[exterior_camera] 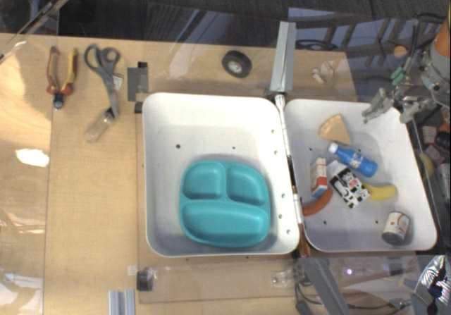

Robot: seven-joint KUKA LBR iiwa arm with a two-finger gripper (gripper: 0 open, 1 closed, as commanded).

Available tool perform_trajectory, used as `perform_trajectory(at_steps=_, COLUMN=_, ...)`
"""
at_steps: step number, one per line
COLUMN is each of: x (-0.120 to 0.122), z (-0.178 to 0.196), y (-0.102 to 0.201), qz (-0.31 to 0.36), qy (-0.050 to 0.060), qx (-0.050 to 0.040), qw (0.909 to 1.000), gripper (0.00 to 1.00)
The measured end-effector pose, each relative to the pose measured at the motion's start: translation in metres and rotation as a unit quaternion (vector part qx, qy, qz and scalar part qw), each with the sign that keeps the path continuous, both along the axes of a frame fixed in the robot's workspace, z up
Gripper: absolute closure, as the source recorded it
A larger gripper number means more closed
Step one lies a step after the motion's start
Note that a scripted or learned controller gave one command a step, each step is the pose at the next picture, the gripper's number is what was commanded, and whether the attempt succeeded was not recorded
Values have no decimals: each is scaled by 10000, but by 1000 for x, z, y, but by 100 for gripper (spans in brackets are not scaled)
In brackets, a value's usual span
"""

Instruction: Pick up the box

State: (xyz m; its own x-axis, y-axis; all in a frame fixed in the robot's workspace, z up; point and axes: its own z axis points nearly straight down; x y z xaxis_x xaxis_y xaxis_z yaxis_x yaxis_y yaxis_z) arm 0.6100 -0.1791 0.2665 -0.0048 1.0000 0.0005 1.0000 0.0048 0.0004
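Note:
The box (349,187) is small with a black and white pattern. It lies in the middle of the right bin (416,236), wedged between a blue bottle (354,159) and a yellow banana (381,193). My gripper (391,110) hangs over the bin's far right corner, well above and to the right of the box. Its two fingers (373,108) are spread apart with nothing between them.
The right bin also holds a tan wedge (335,127), a small white tube (319,174), a red sausage (316,204) and a can (396,227). A teal divided plate (225,202) lies in the left bin (211,113). Pliers, scissors and a tape roll lie on the bench behind.

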Motion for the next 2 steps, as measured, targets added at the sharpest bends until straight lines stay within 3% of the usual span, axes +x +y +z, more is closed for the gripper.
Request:
perform_trajectory(at_steps=1, x=10, z=-114, y=44, qz=-44, qy=-4, qx=-2, qw=10000, gripper=0)
perform_trajectory(at_steps=2, x=-40, z=-177, y=87, qz=-119, qy=-68, qx=-8, qw=9999, gripper=0)
